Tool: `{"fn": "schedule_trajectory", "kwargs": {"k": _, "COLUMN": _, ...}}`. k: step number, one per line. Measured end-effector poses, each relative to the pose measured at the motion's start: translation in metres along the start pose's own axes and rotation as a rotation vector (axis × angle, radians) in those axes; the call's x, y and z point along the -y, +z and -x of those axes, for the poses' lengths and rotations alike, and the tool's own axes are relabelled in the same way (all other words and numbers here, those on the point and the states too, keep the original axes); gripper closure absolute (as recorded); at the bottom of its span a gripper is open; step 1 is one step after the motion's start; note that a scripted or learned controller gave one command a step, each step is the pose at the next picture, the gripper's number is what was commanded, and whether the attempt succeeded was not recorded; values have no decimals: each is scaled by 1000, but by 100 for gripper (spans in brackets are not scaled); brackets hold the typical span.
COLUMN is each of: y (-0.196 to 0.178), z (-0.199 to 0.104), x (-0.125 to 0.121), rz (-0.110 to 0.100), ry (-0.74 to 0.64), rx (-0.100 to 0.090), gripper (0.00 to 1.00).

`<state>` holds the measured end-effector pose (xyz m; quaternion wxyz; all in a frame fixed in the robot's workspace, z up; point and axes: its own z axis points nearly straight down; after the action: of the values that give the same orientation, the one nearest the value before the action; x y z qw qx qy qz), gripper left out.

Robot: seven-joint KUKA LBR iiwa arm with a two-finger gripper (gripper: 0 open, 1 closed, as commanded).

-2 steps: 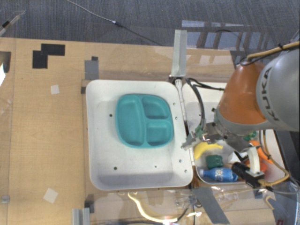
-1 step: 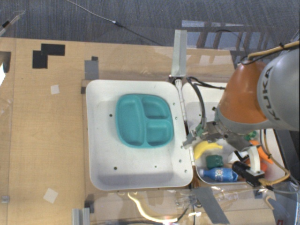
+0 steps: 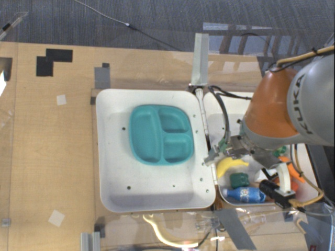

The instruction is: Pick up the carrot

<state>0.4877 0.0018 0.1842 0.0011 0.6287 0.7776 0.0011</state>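
The carrot [image 3: 292, 172] shows as a short orange strip at the right side of the right bin [image 3: 214, 114], mostly hidden by the arm and its bracket. My gripper [image 3: 242, 150] hangs low over the middle of that bin, under the orange wrist band. It is just above a yellow banana [image 3: 231, 166] and to the left of the carrot. I see nothing held in it.
A dark green toy [image 3: 239, 180] and a blue bottle [image 3: 246, 194] lie at the front of the right bin, below the banana. A small green piece [image 3: 283, 150] peeks out by the wrist. The left bin [image 3: 112, 140] holds a teal divided plate [image 3: 159, 135].
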Motion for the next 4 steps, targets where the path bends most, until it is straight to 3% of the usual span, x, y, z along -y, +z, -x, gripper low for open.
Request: {"fn": "schedule_trajectory", "kwargs": {"k": 4, "y": 0, "z": 0, "x": 0, "rz": 0, "ry": 0, "rx": 0, "gripper": 0}}
